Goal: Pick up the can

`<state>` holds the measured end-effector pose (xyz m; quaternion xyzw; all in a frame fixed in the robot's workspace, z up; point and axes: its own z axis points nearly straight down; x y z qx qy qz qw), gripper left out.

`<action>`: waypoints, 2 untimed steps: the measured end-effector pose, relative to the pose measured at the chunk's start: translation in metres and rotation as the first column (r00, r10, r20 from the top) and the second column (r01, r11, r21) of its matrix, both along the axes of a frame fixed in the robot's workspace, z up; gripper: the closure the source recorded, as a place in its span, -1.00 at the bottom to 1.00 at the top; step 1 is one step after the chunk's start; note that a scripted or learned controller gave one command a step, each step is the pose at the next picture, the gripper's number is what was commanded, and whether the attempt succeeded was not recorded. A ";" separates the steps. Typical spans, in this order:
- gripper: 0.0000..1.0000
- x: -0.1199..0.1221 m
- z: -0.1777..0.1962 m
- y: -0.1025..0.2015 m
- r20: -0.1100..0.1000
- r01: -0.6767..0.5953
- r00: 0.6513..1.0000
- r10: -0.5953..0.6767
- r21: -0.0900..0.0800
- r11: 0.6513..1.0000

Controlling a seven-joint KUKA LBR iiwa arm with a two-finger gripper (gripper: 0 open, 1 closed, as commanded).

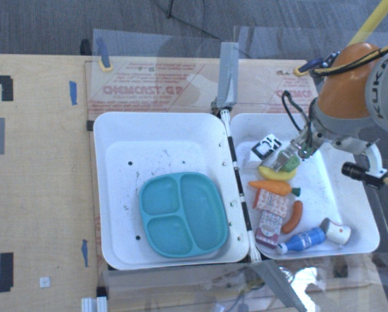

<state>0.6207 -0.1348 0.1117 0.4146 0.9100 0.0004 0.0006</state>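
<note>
The can [270, 217], with a red-and-white label, lies on its side in the lower middle of the right bin [330, 187]. My gripper [290, 157] hangs low in the upper part of that bin, right over a yellow toy banana [275, 173] with a green end. It stands up and to the right of the can, apart from it, with an orange carrot [270, 187] lying between them. Nothing from the bin is seen held in the gripper.
A red sausage [292, 217], a blue bottle [304, 240] and a white cup [337, 232] lie by the can's right. A black-and-white block [266, 147] sits left of the gripper. The left bin [116, 142] holds a teal divided plate [182, 213].
</note>
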 end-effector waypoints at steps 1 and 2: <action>1.00 0.000 0.008 -0.001 0.002 0.003 1.000 -0.003 0.001 1.000; 1.00 0.015 0.003 0.001 0.001 -0.249 0.968 0.249 -0.001 0.968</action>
